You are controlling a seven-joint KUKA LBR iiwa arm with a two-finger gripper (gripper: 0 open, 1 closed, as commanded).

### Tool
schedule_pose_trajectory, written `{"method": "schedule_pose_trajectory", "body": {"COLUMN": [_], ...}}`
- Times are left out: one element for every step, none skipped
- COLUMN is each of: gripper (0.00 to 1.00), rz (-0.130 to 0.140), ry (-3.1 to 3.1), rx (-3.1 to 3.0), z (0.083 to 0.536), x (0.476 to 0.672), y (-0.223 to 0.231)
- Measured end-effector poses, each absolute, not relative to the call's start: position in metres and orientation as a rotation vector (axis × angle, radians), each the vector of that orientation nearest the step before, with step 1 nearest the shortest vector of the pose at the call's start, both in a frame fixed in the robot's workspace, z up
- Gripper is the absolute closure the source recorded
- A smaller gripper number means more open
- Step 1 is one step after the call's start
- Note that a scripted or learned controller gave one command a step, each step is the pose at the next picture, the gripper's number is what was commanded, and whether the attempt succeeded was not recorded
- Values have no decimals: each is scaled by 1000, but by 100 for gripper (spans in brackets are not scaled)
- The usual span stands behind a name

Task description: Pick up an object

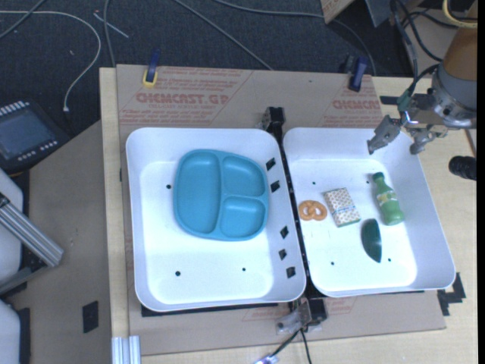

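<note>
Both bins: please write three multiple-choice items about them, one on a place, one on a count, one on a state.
1. Where does the blue plate lie?
A. left bin
B. right bin
C. on the bench outside the bins

2. How many things lie in the right bin?
A. two
B. four
C. six

3. How are the fingers of the tool?
A. shut on the bottle
B. shut on the pretzel
C. spread apart, holding nothing

Answers:
1 A, the plate fills the middle of the left bin.
2 B, there are a pretzel, a packet, a bottle and a dark green piece.
3 C, the fingers hang apart above the bin's far edge, with nothing between them.
</note>
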State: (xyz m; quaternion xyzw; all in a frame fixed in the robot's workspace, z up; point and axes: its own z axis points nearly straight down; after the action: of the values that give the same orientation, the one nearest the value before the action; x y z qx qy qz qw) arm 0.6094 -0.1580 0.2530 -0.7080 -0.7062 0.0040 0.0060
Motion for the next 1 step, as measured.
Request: {"method": "schedule_pose_trajectory", "body": {"gripper": [0], "rz": [0], "ry": [-2221], "rx": [-2221], "z": [261], "x": [612], "y": [-158]}}
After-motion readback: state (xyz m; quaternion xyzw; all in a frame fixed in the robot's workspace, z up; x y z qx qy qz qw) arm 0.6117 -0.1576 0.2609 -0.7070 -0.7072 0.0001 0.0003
